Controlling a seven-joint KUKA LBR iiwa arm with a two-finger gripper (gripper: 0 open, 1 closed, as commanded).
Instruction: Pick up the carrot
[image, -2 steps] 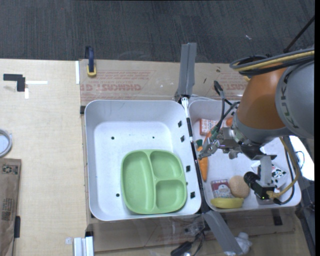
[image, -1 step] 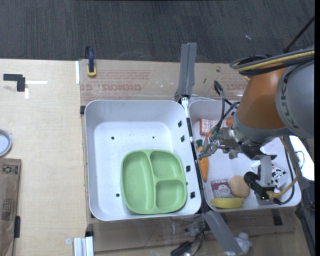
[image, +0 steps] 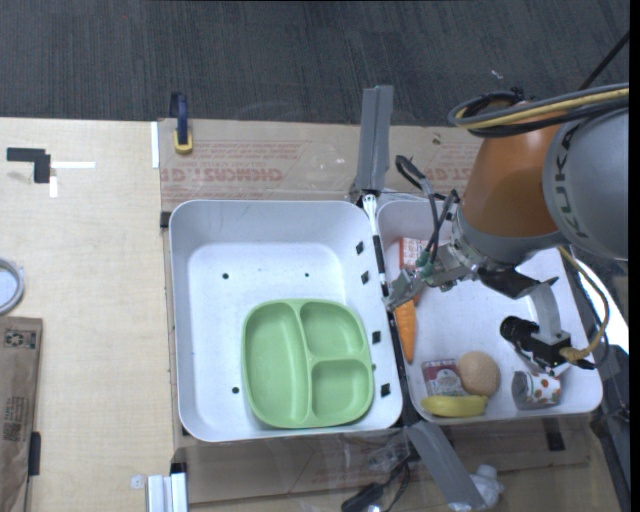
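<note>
Two white bins sat on the bench. Over the right bin (image: 585, 395), the gripper (image: 408, 290) hung just above the carrot (image: 405, 328); its grip state could not be told. That carrot lay along the bin's left wall, beneath the gripper, with a banana (image: 454, 405) nearer the front.

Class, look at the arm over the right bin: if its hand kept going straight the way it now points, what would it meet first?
Most likely the carrot, lying just below-left of the hand by the right bin's left wall; depth is unclear from above.
</note>
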